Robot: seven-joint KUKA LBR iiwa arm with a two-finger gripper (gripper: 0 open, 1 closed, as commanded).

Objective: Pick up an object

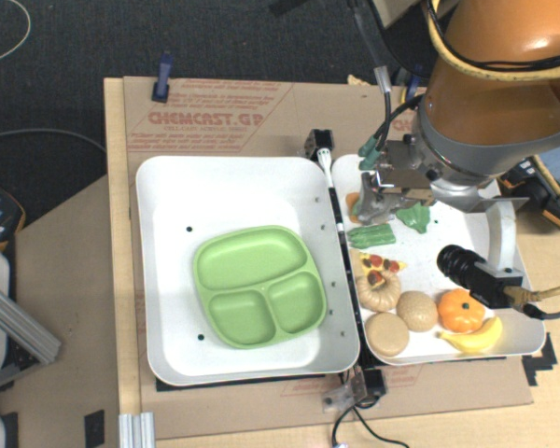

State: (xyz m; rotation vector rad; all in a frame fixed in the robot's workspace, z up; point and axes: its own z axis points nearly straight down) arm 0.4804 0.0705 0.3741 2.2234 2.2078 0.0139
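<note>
So we're looking down at the pale brown table (215,110) with two shallow white bins on it. The left white bin (168,203) is holding a light green plastic divided plate (259,286). The grey arm with the orange band (490,82) is reaching over the far end of the right white bin (448,227), and its pincer (385,194) is hanging low there, close to the wall between the bins.

We honestly can't tell how far open the pincer is, or whether it's gripping anything.

All the pickable stuff is sitting in that right bin:
- a small orange piece (355,203) and a green leafy toy (413,216) just beside the pincer
- a flat green strip (371,237) right below them
- nearer us, a toy pizza slice (381,264), a tan pumpkin-shaped toy (379,290), two beige round toys (417,309), a toy orange fruit (460,311) and a yellow toy banana (474,337)
</note>
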